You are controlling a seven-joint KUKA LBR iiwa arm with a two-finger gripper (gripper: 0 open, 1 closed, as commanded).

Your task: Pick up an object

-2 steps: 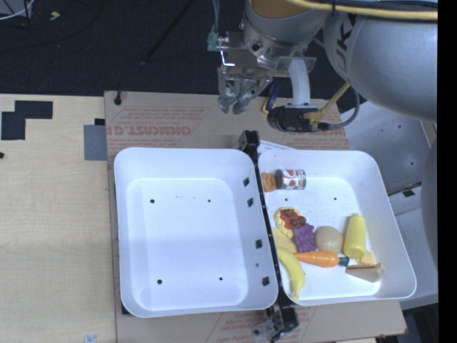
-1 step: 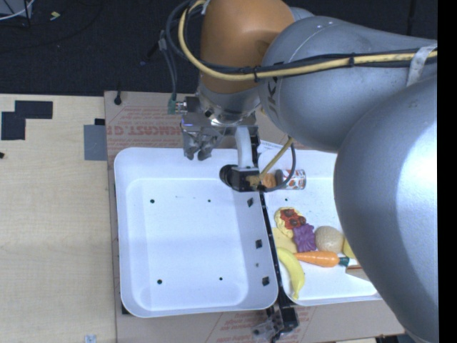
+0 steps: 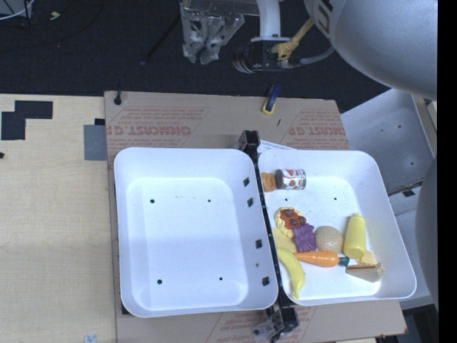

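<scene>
Toward the lower right of the frame, the right bin (image 3: 378, 184) held all the objects: a small can (image 3: 291, 179) lying on its side near the upper left corner, an orange bit (image 3: 268, 182) just beside it, a banana (image 3: 290, 264) along the left wall, purple grapes (image 3: 304, 237), a carrot (image 3: 318, 259), a pale round thing (image 3: 328, 238) too blurred to name, and a yellow bottle (image 3: 355, 236). A red-and-yellow item (image 3: 288, 219) was partly covered by the grapes. At the left, the other bin (image 3: 136, 191) sat against a black divider (image 3: 250, 143). Up at the top edge, the gripper (image 3: 207, 41) hung over dark floor, well apart from both bins; whether its fingers were open could not be told, and the arm (image 3: 378, 20) was cut off by the frame.
</scene>
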